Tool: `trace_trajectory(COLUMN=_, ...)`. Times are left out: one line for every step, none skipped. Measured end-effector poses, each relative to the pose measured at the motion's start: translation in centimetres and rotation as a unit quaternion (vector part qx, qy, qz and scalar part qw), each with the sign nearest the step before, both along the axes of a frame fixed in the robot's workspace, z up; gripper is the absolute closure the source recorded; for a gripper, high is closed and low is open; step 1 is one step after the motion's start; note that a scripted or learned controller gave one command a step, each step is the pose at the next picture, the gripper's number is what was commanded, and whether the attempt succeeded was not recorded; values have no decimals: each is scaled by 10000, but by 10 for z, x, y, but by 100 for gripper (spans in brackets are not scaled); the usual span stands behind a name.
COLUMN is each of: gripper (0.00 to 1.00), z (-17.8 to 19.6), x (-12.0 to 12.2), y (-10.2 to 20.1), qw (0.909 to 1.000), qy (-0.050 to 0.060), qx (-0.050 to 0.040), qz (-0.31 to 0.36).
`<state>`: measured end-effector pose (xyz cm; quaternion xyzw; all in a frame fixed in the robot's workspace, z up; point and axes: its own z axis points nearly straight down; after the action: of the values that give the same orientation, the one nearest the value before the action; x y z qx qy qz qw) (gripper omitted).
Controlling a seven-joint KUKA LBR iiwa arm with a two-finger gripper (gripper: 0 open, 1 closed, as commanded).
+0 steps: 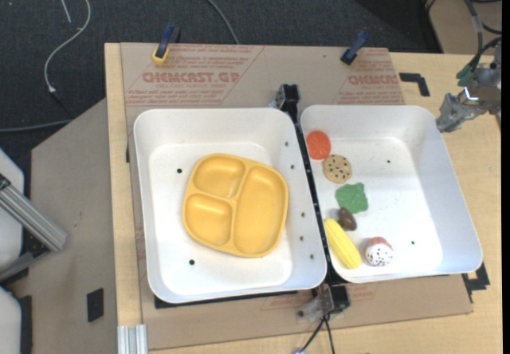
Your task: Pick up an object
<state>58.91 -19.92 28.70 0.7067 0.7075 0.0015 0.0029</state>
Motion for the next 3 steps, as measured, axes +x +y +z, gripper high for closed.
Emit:
trace_trajectory(gripper=100, z=0, x=7, y=57, qw=10000, qy=32, qx=25, qz=30)
trace_trajectory(gripper=100, z=-2, x=15, y=115, qw=10000, qy=36, qx=26, qz=32)
trace_trajectory(gripper=100, z=-11, x=16, y=158, qw=10000, qy=43, qx=21, qz=21)
